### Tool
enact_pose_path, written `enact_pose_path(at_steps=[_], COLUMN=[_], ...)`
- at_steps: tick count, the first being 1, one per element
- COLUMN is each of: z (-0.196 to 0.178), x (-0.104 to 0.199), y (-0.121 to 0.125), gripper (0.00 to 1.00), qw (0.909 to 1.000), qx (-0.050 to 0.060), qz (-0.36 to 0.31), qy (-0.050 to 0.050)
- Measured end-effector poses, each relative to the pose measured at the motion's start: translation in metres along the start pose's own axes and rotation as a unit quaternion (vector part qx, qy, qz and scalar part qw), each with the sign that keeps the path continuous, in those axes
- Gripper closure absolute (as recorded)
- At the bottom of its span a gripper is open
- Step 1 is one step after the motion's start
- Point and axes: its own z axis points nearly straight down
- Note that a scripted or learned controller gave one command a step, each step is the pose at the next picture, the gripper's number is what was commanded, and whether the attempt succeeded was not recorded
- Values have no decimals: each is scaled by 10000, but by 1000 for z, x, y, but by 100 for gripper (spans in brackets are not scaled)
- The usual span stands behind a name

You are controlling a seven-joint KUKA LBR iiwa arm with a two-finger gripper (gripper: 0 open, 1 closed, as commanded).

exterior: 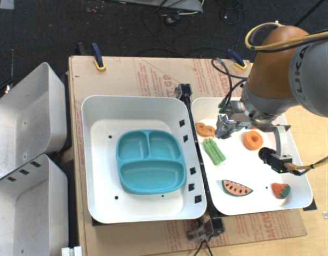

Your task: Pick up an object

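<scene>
Arm (292, 63) reads "KUKA" on grey shell; red print on cardboard bench top (148, 76), unreadable. Black carpet w/ cables behind. Left bin (94, 143) holds teal divided plate (151, 161). Right bin (297, 196): green beans (214, 151), orange ring (253, 140), pretzel (205, 129), watermelon slice (237, 188), strawberry (281, 190). Gripper (223, 130) above pretzel & beans; can't tell its state.

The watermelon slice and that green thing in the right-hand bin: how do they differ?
The watermelon slice is a flat wedge, red with dark seeds and a green rind; the green piece is a plain green stick. The slice lies near the bin's front edge, well away from the gripper, whereas the green piece lies just below the gripper. Both rest loose on the floor of the right bin.
</scene>
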Motion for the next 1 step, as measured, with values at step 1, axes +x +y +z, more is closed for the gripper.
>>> enact_pose_path(at_steps=[1], z=[9], x=[58], y=[10], gripper=[100], qw=[10000], qx=[-8], qz=[8], qy=[-10])
